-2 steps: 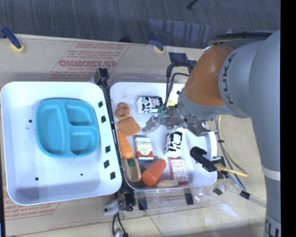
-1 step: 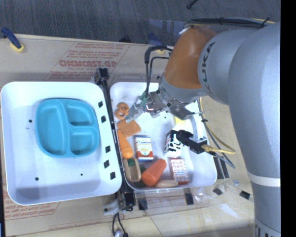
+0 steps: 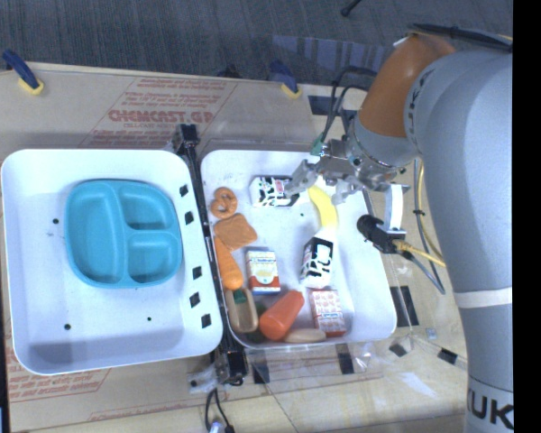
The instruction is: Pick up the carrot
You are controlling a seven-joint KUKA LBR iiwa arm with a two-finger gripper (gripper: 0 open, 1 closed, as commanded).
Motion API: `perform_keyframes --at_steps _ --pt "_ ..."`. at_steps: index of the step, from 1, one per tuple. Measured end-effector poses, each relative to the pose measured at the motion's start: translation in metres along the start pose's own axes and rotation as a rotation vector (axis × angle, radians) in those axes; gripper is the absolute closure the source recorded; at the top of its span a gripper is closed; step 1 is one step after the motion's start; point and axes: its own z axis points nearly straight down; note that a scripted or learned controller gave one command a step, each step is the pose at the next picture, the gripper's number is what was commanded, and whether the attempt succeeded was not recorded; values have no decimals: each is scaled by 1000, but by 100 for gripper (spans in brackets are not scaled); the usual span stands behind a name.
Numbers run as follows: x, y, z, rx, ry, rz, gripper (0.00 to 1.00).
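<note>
Dark ribbed flooring surrounds a bench covered in brown printed cardboard (image 3: 153,111), held by blue clamps at its far edge. Two shallow white bins sit side by side on it. Left white bin (image 3: 27,269) holds a light-blue divided plastic tray (image 3: 122,233).

Grey arm with orange band (image 3: 401,79) reaches in from the right; its two-finger gripper (image 3: 320,180) hangs over the far part of the right white bin (image 3: 374,282). Fingers are too cluttered with metal parts and cables to read, so open or shut cannot be told. Nothing is visibly between them.

Just below the gripper: a yellow banana (image 3: 324,207), and nearer the camera a black-and-white cow-patterned carton (image 3: 317,260). Just left of the gripper: a second small cow-patterned box (image 3: 272,191).

Orange tapered carrot (image 3: 229,264) lies well to the gripper's left and nearer the camera, along the bin's left wall, apart from the gripper. Above it sit a brown pretzel-like piece (image 3: 223,202) and a tan bread-like slice (image 3: 236,231). Beside the carrot stands a small orange-and-white juice carton (image 3: 263,271). Nearer the front: a red-orange sausage-shaped item (image 3: 280,315) and a small red-and-white packet (image 3: 328,312).
</note>
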Motion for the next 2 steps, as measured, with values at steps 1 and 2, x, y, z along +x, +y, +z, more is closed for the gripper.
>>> perform_keyframes --at_steps 1,2 --pt "62 -44 70 5 5 -231 0" --pt "62 -42 59 3 4 -235 100"
